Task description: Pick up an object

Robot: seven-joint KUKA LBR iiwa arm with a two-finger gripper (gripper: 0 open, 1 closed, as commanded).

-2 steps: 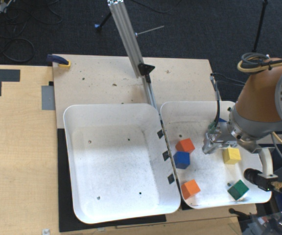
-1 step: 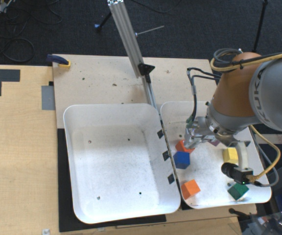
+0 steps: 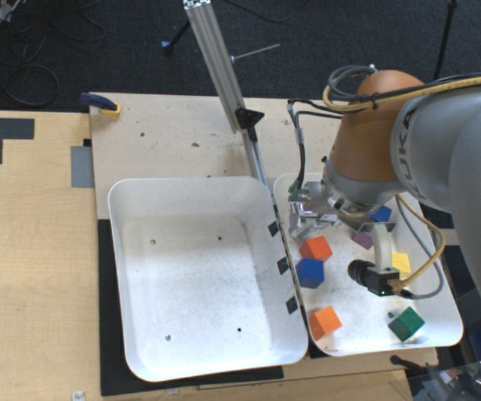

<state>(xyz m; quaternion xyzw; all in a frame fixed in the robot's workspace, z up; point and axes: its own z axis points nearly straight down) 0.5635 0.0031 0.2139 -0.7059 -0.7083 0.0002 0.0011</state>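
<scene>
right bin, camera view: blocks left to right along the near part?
Blue block → orange block → green block. The second orange block sits right above the blue one, so its place is unclear; skipped, as are the ones partly under the arm.

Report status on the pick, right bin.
Hand low over right bin, near divider. Nothing seen gripped. Orange cube and blue cube just below it. Arm covers bin's far end.
</scene>
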